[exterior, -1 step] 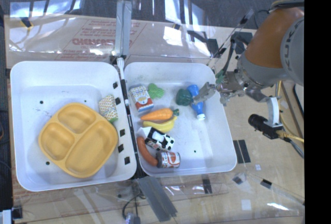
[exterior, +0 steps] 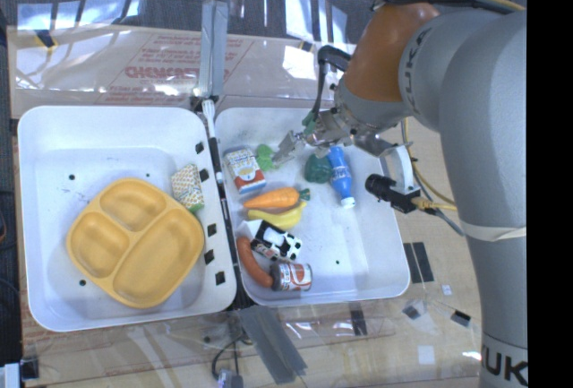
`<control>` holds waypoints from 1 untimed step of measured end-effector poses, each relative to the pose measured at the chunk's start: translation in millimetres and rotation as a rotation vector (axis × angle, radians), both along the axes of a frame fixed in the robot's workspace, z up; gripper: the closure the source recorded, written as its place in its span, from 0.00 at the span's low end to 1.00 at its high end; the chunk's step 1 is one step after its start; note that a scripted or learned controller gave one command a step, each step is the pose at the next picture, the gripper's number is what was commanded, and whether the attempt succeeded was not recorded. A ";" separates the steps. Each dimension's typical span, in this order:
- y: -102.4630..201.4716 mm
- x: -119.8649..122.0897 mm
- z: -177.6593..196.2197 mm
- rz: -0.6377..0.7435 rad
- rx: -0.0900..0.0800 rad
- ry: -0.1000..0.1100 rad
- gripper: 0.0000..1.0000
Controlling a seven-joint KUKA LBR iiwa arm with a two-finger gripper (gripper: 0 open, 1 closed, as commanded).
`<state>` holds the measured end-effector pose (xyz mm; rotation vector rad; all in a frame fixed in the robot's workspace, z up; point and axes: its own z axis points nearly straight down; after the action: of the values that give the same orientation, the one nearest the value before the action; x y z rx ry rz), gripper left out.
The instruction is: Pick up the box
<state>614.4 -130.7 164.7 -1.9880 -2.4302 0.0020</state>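
**A:** Overhead, in the camera view, what lies on the tabletop?

**B:** Two shallow white bins sit side by side. The left bin holds a yellow divided plate. The right bin holds a scatter of toy food. The grey arm reaches in from the right, over the far edge of the right bin.

**A:** Where is the box?

**B:** The box is a small orange and white carton. It lies in the right bin close against the left wall, nearer the far-left corner than the near one. A small green piece is just beside it on the right. A carrot lies just beside it on the near side.

**A:** And the jaws?

**B:** They hang over the far middle of the right bin, near the box but apart from it, between the box and a blue bottle. I cannot tell how far open they are. Nothing shows clearly caught in them.

**A:** So how should the pick be done well?

**B:** In my judgement the jaws need to travel left toward the wall, centre over the box, and come straight down. They should close across the carton's narrower sides. The risks are the bin wall crowding one side and the green piece or the carrot getting pinched along with the box.
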 end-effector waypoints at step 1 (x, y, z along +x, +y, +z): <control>29.6 34.9 -67.7 0.004 -0.002 -0.009 0.00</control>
<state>649.3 -101.1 97.1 -1.9893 -2.4405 -0.0045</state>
